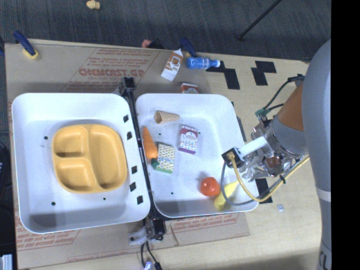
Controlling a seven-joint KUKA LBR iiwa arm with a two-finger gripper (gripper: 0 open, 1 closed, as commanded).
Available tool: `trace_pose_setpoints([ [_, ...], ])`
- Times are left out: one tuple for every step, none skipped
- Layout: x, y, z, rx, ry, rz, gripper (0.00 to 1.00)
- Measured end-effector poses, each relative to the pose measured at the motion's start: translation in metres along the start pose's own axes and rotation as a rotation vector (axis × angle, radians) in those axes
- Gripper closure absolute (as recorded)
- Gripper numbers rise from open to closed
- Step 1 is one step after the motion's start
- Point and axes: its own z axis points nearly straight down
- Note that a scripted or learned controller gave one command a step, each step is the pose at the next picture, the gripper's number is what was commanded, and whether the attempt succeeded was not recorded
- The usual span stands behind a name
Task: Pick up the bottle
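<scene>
In the left bin (22, 151): a yellow divided plate (89, 157). Behind the right bin (228, 103), out on the bench, lying flat: the small blue bottle (199, 63). Probably light, stiff plastic, slick, apt to roll; best pinched across mid-body. At the right, beside that bin's rim: the gripper (263, 165), apart or together impossible to tell.

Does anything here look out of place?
Yes. The blue bottle lies on its side on the bench, outside the far rim of the right bin, beside a small carton that also sits outside the bins.

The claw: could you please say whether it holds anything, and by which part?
Cannot be told. The claw hangs by the right bin; the bottle lies apart on the bench.
</scene>
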Motion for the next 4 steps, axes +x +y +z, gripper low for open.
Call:
trace_pose_setpoints([
  [0.009, -0.043, -0.001, 0.002, -0.003, -0.003, 1.00],
  [0.008, -0.037, -0.007, 0.000, -0.001, -0.016, 1.00],
  [0.007, -0.033, -0.014, -0.001, 0.000, -0.057, 1.00],
  [0.009, -0.043, -0.002, 0.001, -0.002, -0.003, 1.00],
])
